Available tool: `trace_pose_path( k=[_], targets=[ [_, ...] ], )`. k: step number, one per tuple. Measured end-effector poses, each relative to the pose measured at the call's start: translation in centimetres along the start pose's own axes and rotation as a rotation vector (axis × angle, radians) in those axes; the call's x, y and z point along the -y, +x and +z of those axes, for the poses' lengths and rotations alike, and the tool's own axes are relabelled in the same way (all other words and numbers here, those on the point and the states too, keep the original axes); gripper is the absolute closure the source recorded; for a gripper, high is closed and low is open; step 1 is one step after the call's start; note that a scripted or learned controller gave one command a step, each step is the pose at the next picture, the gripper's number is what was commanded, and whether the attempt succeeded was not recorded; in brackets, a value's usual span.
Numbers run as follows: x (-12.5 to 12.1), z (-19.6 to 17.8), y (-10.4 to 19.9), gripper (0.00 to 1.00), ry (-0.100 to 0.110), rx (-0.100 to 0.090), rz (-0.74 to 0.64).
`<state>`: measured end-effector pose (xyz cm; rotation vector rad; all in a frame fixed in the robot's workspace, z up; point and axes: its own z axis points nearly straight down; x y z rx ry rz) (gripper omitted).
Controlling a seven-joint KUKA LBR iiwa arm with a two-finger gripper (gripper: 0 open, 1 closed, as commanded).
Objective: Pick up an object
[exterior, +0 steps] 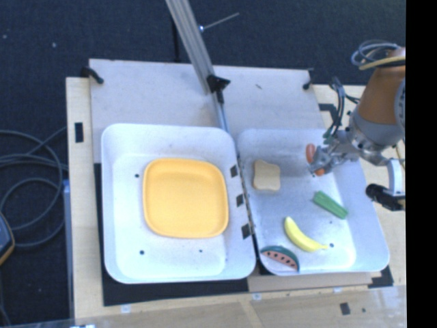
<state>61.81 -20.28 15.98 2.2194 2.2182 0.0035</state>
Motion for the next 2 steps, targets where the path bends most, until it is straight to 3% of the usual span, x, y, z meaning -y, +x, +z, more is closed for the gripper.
trace_pose_path(
  k=[1, 2],
  targets=[
    [-0.5, -4.4, 0.3, 1.00, 0.000, 0.000, -0.001],
    [-0.5, -5.5, 0.2, 1.00, 0.003, -0.001, 0.000]
  ],
)
